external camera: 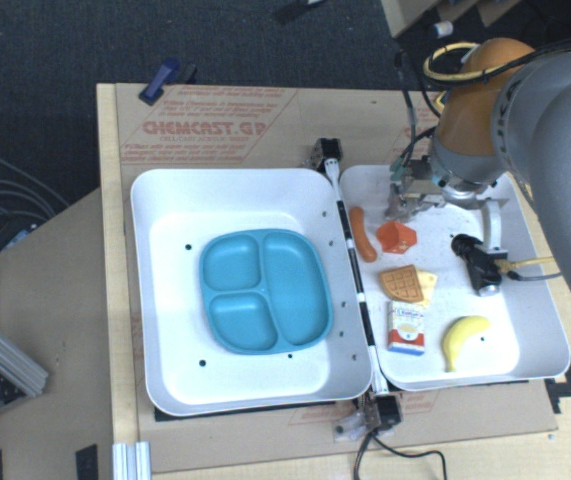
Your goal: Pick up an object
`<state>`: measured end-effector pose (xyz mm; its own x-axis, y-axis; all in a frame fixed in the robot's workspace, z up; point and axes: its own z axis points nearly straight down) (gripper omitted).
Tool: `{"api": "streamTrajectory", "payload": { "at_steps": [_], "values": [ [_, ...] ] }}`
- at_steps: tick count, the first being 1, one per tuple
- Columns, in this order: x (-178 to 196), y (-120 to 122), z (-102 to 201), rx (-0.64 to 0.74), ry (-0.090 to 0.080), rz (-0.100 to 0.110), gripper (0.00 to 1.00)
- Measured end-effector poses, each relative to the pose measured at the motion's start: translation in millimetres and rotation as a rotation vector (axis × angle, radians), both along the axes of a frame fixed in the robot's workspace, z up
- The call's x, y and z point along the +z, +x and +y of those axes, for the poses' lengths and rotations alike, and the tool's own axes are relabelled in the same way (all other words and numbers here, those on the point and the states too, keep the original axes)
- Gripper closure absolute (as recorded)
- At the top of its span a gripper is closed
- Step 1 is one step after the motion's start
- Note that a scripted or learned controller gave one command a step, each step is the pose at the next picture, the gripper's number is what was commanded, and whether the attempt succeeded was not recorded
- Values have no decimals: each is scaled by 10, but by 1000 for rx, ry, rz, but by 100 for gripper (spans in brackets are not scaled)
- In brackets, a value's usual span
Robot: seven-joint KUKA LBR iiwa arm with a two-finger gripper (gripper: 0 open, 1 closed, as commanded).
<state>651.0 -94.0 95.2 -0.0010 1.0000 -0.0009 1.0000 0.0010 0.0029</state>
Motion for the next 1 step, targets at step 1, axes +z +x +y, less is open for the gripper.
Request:
{"api": "streamTrajectory", "payload": {
  "at_steps": [1],
  "values": [
    [-2, -1, 0, 0, 0, 1, 0]
  ]
}}
